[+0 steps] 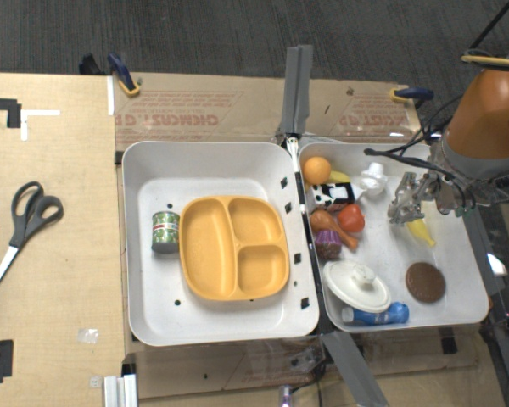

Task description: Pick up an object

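Observation:
My gripper [403, 210] hangs low over the right bin [471, 308], in its upper right part, below the orange band of the arm. A small yellow piece [422, 232] lies just to its lower right, and a white crumpled item [373, 179] just to its left. A brown disc [425, 282] rests nearer the front of the bin. Nothing shows in the gripper's hold.
Along the right bin's left side lie an orange ball [316, 170], a black-and-white toy [332, 195], a red tomato [351, 218], a purple item [327, 244], a white lid [359, 285] and a blue bottle [382, 315]. The left bin [140, 303] holds a yellow divided plate [235, 248] and a green can [165, 231]. Scissors [25, 219] lie at far left.

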`<state>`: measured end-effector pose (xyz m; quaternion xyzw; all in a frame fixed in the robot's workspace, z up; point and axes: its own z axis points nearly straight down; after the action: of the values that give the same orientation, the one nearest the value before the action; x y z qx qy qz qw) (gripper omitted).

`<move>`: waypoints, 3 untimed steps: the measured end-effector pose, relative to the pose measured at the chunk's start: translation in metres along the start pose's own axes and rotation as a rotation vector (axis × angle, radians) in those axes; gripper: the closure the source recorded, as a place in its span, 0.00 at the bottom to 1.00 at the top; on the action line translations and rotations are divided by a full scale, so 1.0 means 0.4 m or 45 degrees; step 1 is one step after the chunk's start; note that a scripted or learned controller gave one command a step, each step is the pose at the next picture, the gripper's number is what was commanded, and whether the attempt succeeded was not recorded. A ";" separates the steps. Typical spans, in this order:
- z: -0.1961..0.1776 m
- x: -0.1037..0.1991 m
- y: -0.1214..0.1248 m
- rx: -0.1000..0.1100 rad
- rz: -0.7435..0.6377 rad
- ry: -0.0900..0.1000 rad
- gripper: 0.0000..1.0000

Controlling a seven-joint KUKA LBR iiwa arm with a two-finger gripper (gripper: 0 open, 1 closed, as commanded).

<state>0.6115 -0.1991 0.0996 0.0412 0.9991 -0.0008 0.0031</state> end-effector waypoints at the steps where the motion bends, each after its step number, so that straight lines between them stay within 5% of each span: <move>1: 0.000 0.000 0.001 0.000 0.000 0.000 0.00; 2: 0.021 -0.026 -0.054 -0.001 -0.083 0.003 0.00; 3: -0.001 -0.030 -0.052 0.001 -0.086 -0.001 1.00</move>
<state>0.6218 -0.2208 0.1002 0.0075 1.0000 -0.0014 0.0036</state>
